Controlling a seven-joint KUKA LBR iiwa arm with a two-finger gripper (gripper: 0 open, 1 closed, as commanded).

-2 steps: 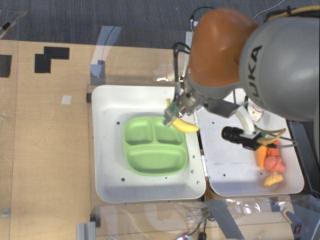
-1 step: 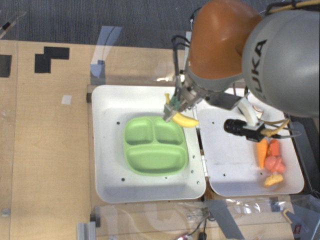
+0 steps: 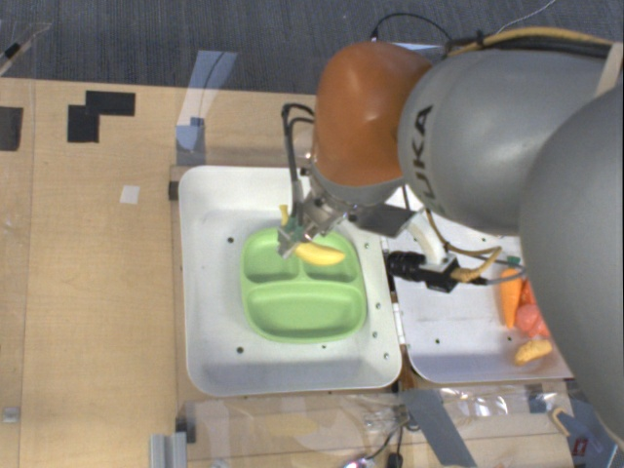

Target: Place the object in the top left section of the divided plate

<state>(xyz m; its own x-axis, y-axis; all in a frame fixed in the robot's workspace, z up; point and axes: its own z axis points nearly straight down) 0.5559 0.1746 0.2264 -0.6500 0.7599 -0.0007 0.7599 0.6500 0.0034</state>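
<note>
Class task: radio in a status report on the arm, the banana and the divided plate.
Tool low over green divided plate, at its upper edge. Yellow banana lying in top right section, beside tool. Top left section unblocked.

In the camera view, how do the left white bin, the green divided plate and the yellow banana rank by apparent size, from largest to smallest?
1. Left white bin
2. Green divided plate, which lies inside that bin
3. Yellow banana, which lies on the plate's upper part

All three sit at a similar depth, so the order is sure.

Two white bins [image 3: 210, 359] [image 3: 468, 344], one green divided plate [image 3: 302, 305], one yellow banana [image 3: 320, 253] just beside the gripper [image 3: 291, 237], three orange-toned items [image 3: 525, 320] well right of it.
</note>
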